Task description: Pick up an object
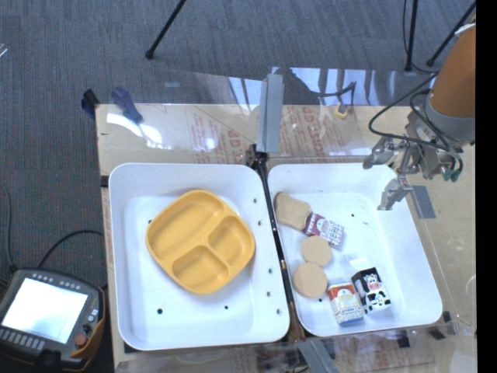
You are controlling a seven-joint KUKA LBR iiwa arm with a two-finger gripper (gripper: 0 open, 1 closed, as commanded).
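Note:
The right bin holds a slice of toast, a small red and white packet, two round biscuits, an orange carton and a black and white cow carton. My gripper hangs over the bin's far right corner. It is open and nothing is between its fingers. It is well to the right of and beyond the packet and the toast, touching none of them.
The left bin bears a yellow divided plate. A grey upright post stands behind the gap between the bins. A teach pendant lies on the floor at the lower left. Cables hang near the wrist.

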